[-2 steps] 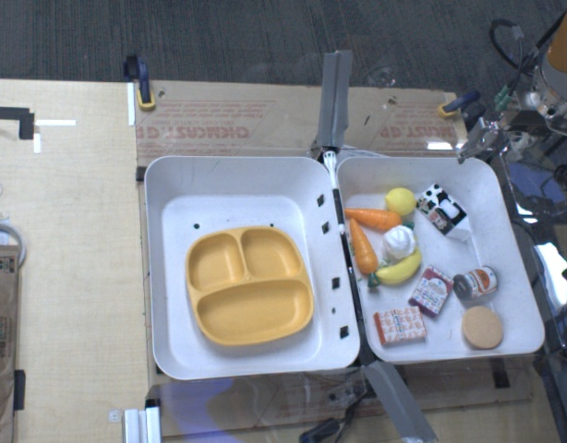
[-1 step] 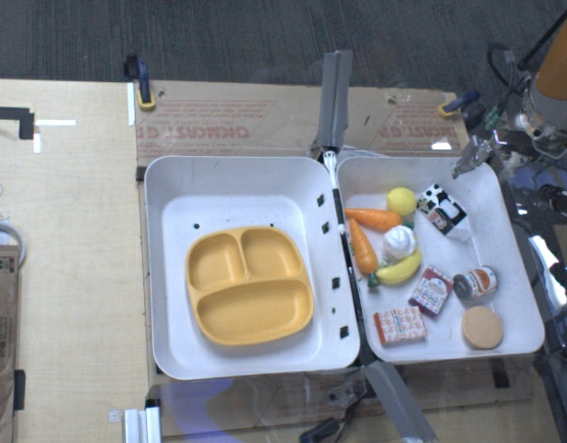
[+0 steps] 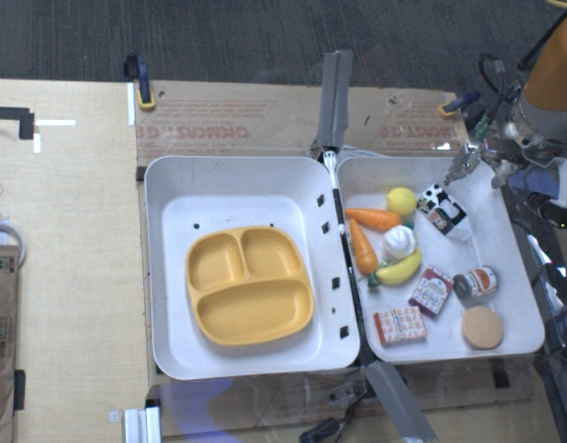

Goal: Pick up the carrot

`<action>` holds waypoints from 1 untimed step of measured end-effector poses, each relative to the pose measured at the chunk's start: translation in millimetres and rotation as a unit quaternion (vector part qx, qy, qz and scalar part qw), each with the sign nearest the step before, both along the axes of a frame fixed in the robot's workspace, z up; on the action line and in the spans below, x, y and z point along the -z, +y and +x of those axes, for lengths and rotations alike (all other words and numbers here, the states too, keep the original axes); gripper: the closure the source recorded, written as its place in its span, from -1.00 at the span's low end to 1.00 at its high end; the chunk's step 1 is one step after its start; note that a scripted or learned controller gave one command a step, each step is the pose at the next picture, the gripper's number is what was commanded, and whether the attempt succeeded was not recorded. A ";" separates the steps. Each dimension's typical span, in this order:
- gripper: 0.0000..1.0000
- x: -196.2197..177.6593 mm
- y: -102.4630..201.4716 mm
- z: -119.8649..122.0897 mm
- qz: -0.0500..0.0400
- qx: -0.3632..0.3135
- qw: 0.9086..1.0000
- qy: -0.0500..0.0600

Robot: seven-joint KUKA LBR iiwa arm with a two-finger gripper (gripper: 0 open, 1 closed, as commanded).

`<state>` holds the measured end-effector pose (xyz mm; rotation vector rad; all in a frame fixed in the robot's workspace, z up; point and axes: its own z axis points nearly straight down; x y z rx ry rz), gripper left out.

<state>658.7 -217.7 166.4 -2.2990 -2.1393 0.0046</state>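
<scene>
The carrot (image 3: 372,218) lies in the right bin (image 3: 528,284), beside a second one, near its left wall. The end effector (image 3: 470,160) hovers at the far rim, apparently empty; its opening I cannot tell.

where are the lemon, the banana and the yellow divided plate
lemon (image 3: 401,200), camera view, middle of the fruit
banana (image 3: 401,269), camera view, middle of its curve
yellow divided plate (image 3: 251,312), camera view, floor of its large compartment

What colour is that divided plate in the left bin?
Yellow-orange; the divided plate shows plainly in the camera view.
</scene>
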 end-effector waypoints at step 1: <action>-1.00 40.7 4.0 0.7 0.001 0.029 1.000 -0.001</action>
